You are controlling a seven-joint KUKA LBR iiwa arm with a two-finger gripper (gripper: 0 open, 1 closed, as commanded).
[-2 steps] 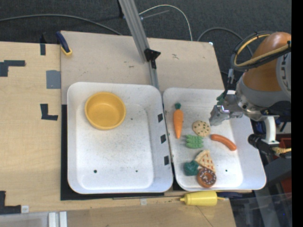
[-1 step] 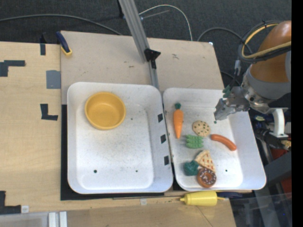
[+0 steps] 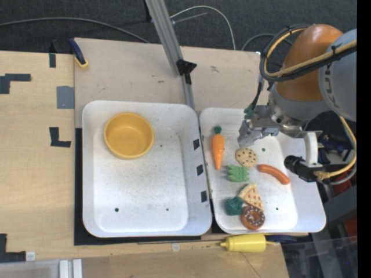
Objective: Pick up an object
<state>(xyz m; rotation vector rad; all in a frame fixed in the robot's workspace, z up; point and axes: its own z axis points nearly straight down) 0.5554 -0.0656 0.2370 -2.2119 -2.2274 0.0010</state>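
Two white bins sit side by side on the bench (image 3: 133,68). Near the left bin's (image 3: 93,172) far-left corner rests a yellow bowl (image 3: 128,134). Toy foods, carrot (image 3: 218,149) to sausage (image 3: 273,174), fill the right bin (image 3: 301,213); whether the jaws (image 3: 250,136) above the cookie (image 3: 246,157) are parted is unclear.

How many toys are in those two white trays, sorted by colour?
Yellow: 1, the bowl
Orange: 2, the carrot and sausage
Green: 2, the leafy piece and darker piece
Tan: 2, the cookie and pizza slice
Brown: 1, the doughnut
Total: 8
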